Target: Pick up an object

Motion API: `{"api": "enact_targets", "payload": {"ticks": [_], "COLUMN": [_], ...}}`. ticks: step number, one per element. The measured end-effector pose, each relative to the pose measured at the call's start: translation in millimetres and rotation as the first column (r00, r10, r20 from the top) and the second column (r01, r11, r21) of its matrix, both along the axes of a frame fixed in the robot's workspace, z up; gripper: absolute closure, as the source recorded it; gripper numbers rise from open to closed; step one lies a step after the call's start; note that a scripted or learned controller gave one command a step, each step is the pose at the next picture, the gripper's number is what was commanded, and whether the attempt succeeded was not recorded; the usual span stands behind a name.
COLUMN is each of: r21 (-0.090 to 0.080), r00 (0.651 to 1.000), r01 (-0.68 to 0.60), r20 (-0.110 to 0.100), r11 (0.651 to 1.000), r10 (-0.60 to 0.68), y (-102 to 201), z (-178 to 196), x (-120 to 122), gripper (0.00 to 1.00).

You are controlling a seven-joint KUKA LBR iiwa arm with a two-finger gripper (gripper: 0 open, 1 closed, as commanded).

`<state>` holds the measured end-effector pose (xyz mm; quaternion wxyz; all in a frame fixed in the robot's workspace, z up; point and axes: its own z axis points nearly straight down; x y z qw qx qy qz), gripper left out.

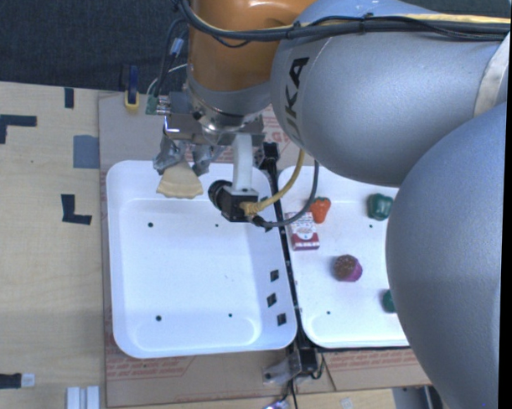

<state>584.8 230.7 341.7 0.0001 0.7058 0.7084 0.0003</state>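
Gripper (181,161): while hanging over the left bin's (124,262) far rim, fingers are closing on the tan wedge (179,185).
Wedge: sitting pinched just beneath the fingertips.

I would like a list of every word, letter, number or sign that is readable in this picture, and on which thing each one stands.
"KA": large dark letters on the grey arm, cut off by the orange band; only these two can be read.
Red and white packet in the right bin: it carries print, but too small and blurred to read.
Black square marks on the left bin wall: plain shapes, no text.
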Motion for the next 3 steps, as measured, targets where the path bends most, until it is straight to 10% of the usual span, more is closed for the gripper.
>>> {"api": "enact_targets", "payload": {"ticks": [1,2,3], "r21": [-0.002,-0.003,0.007], "r00": [1.000,1.000,1.000], "r01": [-0.002,0.007,-0.007], "r20": [-0.010,-0.005,0.011], "r11": [1.000,1.000,1.000], "r10": [0.002,-0.007,0.007], "y": [3.3,-61.5,7.1], "z": [-18.5,-25.3,101.5], "x": [-99.7,-101.8,-101.3], "gripper": [1.00,1.00,1.00]}}
